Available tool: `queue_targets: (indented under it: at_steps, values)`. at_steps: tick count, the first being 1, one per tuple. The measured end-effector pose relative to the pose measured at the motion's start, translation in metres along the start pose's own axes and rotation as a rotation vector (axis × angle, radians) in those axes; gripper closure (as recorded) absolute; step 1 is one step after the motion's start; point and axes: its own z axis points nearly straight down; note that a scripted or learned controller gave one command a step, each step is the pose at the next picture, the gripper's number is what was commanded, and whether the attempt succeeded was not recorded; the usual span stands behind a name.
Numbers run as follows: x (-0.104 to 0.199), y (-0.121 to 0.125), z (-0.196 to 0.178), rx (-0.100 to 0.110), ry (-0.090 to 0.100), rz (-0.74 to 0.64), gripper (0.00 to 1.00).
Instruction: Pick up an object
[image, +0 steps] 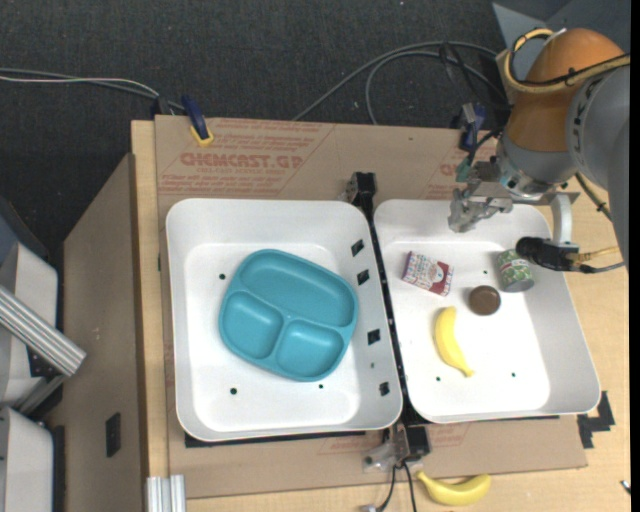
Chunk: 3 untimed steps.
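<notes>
Red print runs across the brown cardboard sheet (300, 150) under the bins, and from here it reads "CHEMCAST GP", with smaller lines below too fine to make out. A blue-and-yellow clamp (197, 120) grips that sheet's far edge, well off to the left of the pincer.

The metal two-finger pincer (470, 215) hangs over the far rim of the right-hand shallow white plastic bin (560, 390), below the grey arm with its orange band (555, 85). Its fingers look slightly parted with nothing between them, though it's small and hard to be sure.

Just nearer to me than the pincer, a little left, lies a small white-and-magenta carton (428, 272); its label is too small to read. Right of the pincer and nearer sits a crumpled green-patterned wrapper ball (515, 270), touching a black cylindrical fitting (545, 253). Between carton and wrapper, a shade nearer still, is a small round brown disc (484, 299). A yellow banana (452, 342) lies nearer again, just beside the disc.

Far left of the pincer, the left-hand shallow white plastic bin (200, 400) holds a teal three-compartment plastic plate (288, 314). A second yellow banana (457, 487) sits outside the bins at the bench's near edge.
</notes>
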Motion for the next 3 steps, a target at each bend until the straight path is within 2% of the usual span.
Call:
queue_targets:
  at_steps: [1,2,3]
  values:
    - [0.0,-0.008,-0.054,0.0,0.0,0.002,1.0]
    - [0.0,-0.007,-0.105,-0.002,-0.001,0.001,1.0]
    - [0.053,-0.009,-0.095,0.008,0.003,-0.004,1.0]
